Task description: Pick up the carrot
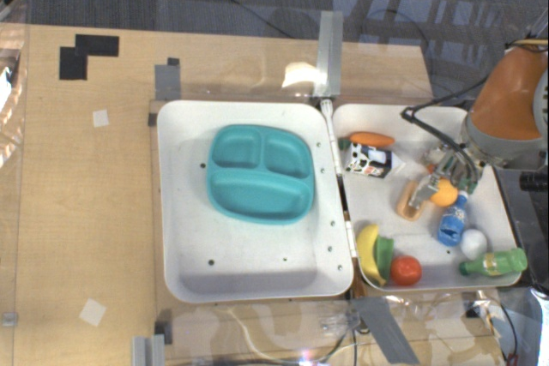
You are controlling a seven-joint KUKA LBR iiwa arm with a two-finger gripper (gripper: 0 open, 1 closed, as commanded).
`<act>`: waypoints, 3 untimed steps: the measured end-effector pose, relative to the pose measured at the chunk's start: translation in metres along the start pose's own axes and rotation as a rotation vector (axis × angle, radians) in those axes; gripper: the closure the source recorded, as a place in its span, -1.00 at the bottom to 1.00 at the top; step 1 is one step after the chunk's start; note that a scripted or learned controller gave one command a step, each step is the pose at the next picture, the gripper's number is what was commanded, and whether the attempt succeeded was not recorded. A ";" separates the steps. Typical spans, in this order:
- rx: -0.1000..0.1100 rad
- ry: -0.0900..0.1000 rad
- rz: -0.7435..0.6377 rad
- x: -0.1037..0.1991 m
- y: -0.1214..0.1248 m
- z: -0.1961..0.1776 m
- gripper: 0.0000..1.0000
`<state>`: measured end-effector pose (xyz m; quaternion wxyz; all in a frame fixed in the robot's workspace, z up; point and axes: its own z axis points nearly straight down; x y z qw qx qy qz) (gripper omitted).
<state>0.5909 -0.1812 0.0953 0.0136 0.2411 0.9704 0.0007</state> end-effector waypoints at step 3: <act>-0.002 0.012 0.414 0.014 -0.027 0.000 -1.00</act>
